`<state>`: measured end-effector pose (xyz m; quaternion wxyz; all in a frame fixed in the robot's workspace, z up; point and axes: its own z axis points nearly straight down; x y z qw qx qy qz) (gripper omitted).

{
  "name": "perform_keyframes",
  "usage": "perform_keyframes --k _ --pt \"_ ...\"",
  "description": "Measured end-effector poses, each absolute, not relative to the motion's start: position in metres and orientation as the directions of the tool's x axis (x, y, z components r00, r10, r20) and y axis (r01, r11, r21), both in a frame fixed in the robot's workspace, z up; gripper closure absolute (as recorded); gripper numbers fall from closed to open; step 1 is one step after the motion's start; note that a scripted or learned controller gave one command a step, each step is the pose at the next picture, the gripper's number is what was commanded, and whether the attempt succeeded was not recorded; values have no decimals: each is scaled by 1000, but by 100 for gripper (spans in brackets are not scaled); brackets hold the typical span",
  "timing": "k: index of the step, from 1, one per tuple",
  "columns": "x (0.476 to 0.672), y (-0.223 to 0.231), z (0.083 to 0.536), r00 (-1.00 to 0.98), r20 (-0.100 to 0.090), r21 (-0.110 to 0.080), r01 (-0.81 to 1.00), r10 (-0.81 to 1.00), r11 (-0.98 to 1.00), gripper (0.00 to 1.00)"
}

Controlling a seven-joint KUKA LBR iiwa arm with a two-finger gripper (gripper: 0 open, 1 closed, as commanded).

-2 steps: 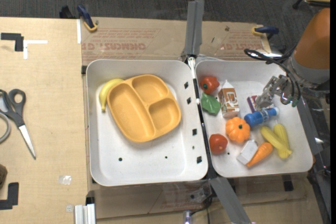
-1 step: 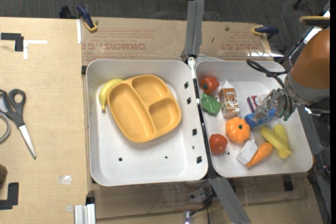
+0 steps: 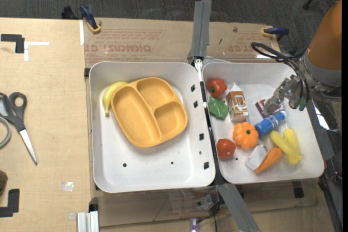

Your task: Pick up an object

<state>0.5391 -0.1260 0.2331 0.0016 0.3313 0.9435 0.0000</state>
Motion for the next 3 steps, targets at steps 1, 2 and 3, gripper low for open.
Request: perform_keyframes --k 1,2,3 --pt "590 -66 270 -661 -3 0 750 750 661 100" --pt "590 -66 270 -660 -3 0 751 751 660 0" --pt "608 -24 198 -632 0 -2 775 775 632 0"
